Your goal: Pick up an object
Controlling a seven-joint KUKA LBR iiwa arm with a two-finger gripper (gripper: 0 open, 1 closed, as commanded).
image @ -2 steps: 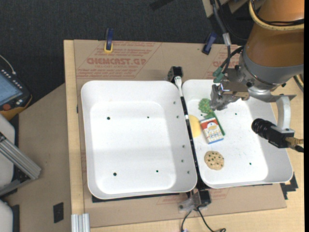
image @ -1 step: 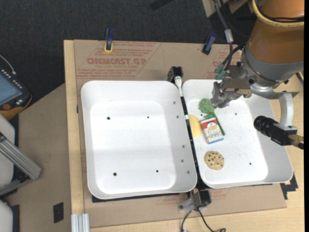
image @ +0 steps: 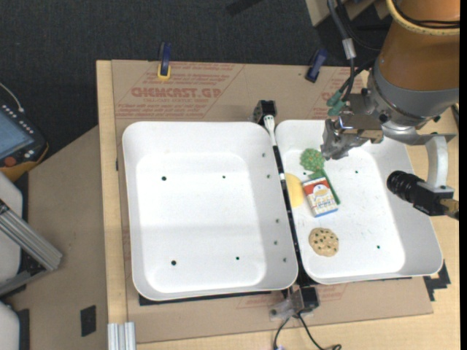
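Green toy (image: 312, 160) lay just under your gripper (image: 334, 150), grip state indiscernible; you were at approach, and needed a straight descent next.

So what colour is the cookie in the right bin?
Tan with dark chips; the cookie shows best in the camera view.

A green leafy toy (image: 313, 160) lies at twelve o'clock, a small printed carton (image: 320, 196) centre, a round cookie (image: 324, 241) at six.
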